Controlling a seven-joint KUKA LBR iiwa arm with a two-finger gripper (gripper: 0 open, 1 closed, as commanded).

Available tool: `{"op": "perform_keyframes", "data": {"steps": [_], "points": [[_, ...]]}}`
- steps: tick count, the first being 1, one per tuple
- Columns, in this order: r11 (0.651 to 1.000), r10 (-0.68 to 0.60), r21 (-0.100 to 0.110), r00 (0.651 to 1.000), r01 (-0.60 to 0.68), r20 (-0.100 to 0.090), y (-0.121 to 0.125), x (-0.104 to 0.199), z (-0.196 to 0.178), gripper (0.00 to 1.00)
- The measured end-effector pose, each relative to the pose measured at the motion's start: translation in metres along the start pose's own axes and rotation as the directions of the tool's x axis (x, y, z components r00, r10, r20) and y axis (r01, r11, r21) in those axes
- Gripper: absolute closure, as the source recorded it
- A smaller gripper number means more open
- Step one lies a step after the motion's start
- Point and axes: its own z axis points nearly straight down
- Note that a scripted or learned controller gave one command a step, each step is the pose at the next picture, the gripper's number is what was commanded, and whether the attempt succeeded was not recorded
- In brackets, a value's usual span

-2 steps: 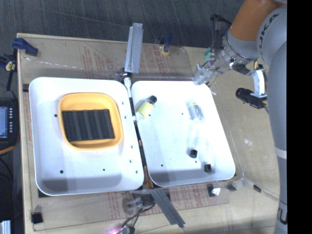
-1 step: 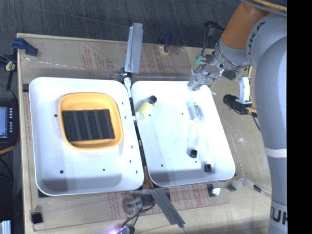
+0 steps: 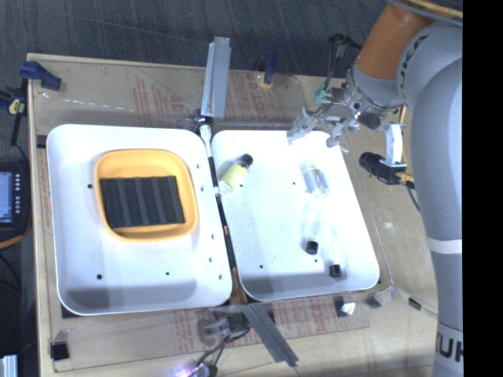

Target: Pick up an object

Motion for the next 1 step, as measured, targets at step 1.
{"op": "perform_keyframes", "data": {"steps": [1], "points": [[0.999,-0.052,0.0,0.999,0.052,0.0,-0.0574,0.007,0.1356,0.0]]}}
